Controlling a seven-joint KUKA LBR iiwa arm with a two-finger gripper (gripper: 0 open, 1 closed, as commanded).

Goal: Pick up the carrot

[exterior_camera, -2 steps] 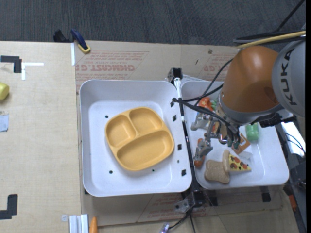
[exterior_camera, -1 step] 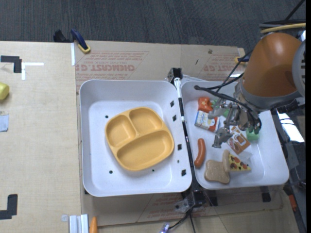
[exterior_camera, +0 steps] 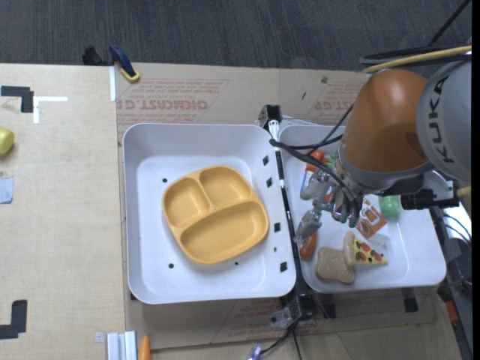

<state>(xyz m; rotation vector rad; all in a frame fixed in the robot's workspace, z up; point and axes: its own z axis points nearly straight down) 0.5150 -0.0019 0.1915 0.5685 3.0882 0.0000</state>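
Observation:
The carrot point(exterior_camera: 307, 246) is a short orange piece lying in the right bin point(exterior_camera: 420, 272) near its left wall, just left of a bread slice. My gripper point(exterior_camera: 313, 210) hangs directly above and slightly behind the carrot, close to it. The arm's wide orange band and grey wrist cover the middle of that bin. Nothing visibly hangs from the gripper, and the carrot rests on the bin floor.
A bread slice point(exterior_camera: 334, 265), a pizza slice point(exterior_camera: 366, 251), a green block point(exterior_camera: 390, 205) and an orange-and-white packet point(exterior_camera: 371, 218) crowd the right bin. Another small orange bit point(exterior_camera: 319, 157) lies near its back. The left bin point(exterior_camera: 142, 276) holds a yellow divided plate point(exterior_camera: 216, 214).

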